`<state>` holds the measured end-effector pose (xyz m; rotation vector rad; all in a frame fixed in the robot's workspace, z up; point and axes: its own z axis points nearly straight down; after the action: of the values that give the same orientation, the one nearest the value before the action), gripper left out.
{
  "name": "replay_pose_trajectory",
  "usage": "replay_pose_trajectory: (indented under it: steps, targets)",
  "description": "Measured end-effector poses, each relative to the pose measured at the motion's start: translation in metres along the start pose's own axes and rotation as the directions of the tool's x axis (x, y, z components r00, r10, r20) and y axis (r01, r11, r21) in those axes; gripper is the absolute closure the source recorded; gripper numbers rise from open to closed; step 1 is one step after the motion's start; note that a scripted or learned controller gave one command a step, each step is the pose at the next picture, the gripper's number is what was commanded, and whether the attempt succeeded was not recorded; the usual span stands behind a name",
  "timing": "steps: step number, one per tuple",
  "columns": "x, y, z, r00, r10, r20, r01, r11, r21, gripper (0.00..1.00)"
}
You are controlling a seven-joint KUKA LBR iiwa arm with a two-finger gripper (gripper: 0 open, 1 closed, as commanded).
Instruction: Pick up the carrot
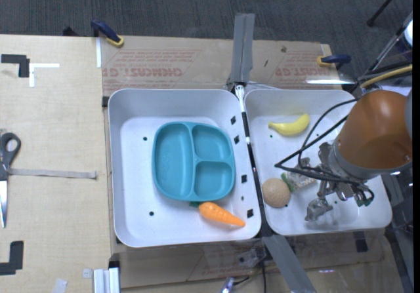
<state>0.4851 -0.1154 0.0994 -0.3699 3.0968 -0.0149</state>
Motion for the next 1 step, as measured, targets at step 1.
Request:
replay_pose_trajectory:
  steps: [1]
  targets:
    - [0.0056, -0.0419, 0.0005, 0.993, -0.117, -0.001, 0.117, 0.993, -0.006, 0.0]
